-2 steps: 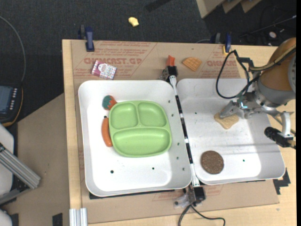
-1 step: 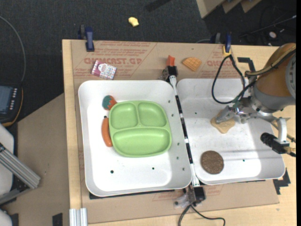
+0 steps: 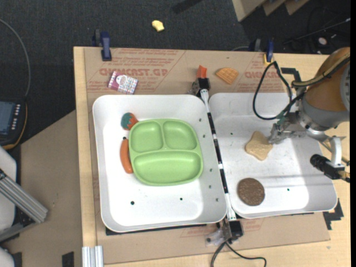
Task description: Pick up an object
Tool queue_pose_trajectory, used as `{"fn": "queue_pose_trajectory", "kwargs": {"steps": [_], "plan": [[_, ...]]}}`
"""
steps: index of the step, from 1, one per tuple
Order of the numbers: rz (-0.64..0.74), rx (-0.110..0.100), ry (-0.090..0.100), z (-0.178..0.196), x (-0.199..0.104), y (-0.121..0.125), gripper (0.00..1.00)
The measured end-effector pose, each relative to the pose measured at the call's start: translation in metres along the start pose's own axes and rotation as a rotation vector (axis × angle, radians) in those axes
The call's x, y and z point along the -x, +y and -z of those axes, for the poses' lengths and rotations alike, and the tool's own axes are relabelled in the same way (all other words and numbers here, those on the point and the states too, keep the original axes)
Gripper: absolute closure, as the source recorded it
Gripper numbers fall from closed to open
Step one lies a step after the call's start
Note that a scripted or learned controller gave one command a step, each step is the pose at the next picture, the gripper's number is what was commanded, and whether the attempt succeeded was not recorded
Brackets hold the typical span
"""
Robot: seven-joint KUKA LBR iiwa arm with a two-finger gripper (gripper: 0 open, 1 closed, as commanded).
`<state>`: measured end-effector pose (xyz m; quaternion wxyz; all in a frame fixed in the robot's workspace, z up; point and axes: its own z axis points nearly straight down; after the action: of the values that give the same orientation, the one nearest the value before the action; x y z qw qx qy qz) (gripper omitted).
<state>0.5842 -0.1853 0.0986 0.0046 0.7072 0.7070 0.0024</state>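
In the camera view, the gripper [image 3: 276, 133] is seen low in the right bin [image 3: 311, 200], at the upper right edge of a beige toast-shaped piece [image 3: 258, 147]. How far the tool is opened cannot be told, and nothing is seen held. The approach step is judged in hand; a closing on the piece would be needed next.

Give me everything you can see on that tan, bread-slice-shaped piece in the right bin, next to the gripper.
The tan, flat, bread-slice-shaped piece looks like toy food, matte, pale beige, with a lobed outline. It lies flat on the floor of the right white bin, in its upper middle, turned at an angle. The gripper sits at its upper right edge, apparently touching or just above it; contact cannot be confirmed. A round brown disc lies apart, below it.
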Motion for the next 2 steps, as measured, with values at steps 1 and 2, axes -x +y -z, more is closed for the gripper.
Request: {"fn": "queue_pose_trajectory", "kwargs": {"steps": [1,2], "plan": [[0.000,0.002,-0.001,0.0098,0.0000,0.0006,1.00],[-0.001,0.001,0.000,0.0092,-0.0001,0.0003,0.00]]}}
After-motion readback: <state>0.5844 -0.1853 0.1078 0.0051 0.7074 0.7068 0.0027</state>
